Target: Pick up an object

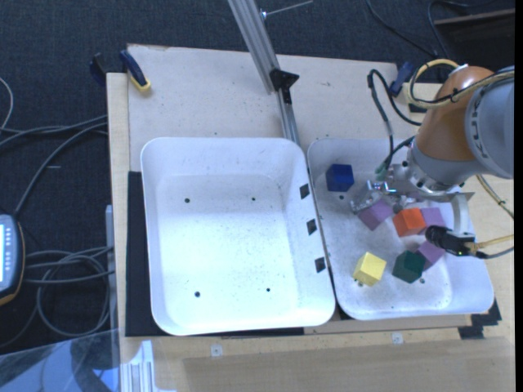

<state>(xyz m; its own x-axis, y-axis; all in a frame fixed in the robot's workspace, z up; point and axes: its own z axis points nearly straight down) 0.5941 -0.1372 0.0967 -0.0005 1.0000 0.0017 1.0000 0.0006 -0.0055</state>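
The right bin [392, 305] holds several small blocks: a blue cube [340, 177] at the back left, a purple block [376, 215], an orange block [409, 221], another purple block [431, 252], a dark green block [408, 266] and a yellow cube [369, 269] at the front. My gripper [374, 194] hangs low over the middle of this bin, just above the first purple block and to the right of the blue cube. The grey and orange wrist [445, 137] hides the bin's back right part.
The left bin [155, 162] sits beside the right one, their rims touching. A metal rail [257, 35] runs diagonally from the top down to the gap between the bins. Cables trail around the arm at the right and across the floor at the left.
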